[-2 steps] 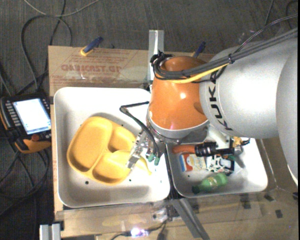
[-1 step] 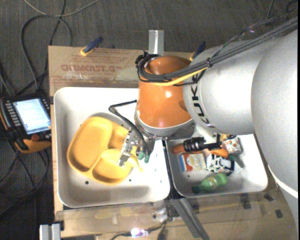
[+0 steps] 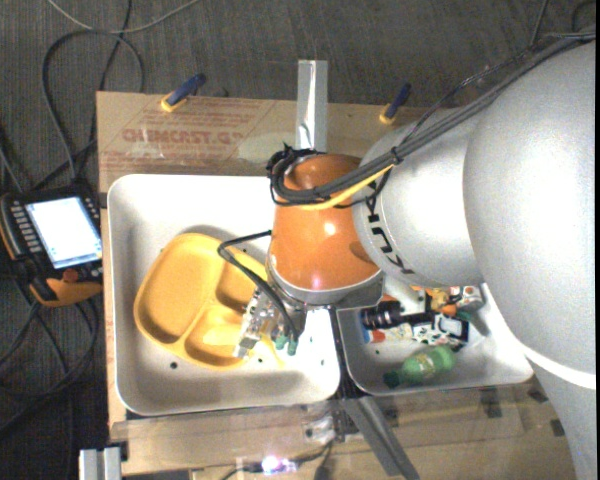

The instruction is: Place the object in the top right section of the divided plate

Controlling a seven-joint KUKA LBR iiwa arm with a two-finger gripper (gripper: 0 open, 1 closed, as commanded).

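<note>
A yellow divided plate point(image 3: 185, 293) lies in the left white bin point(image 3: 130, 388), its sections showing as shallow wells. My gripper point(image 3: 265, 333) hangs over the plate's right edge, below the orange band of the arm. The arm's body covers the plate's right side. The fingertips are small and cluttered with wires, and nothing clear shows between them.
The right bin point(image 3: 500, 373) holds several small items: a dark bottle point(image 3: 390, 316), a green object point(image 3: 420, 365) and a colourful package point(image 3: 450, 313). A cardboard sheet point(image 3: 200, 138) lies behind the bins. A handheld screen point(image 3: 55, 230) sits off the bench to the left.
</note>
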